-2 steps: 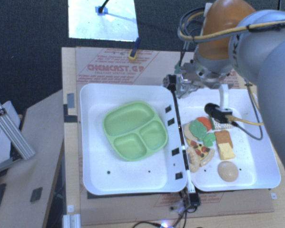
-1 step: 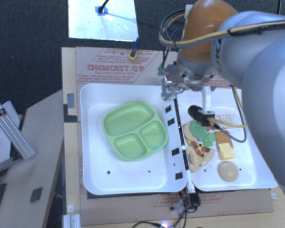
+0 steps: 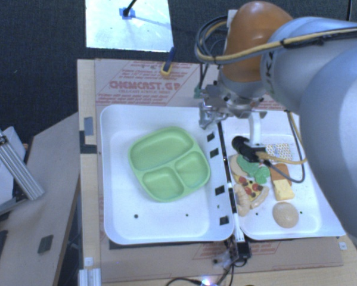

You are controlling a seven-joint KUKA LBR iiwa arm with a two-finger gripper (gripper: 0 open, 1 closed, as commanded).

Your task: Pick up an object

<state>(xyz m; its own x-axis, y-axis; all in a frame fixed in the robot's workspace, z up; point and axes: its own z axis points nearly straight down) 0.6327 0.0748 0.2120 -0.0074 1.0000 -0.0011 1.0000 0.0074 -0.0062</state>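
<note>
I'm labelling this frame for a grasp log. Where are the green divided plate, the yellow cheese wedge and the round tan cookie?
green divided plate [image 3: 168, 163]: camera view, centre ridge where its compartments meet.
yellow cheese wedge [image 3: 283, 189]: camera view, middle of its top face.
round tan cookie [image 3: 285, 214]: camera view, centre of its top.

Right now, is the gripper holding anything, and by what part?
Cannot tell. The gripper sits high over the divider between the bins, apart from the toy food pile in the right bin.
</note>
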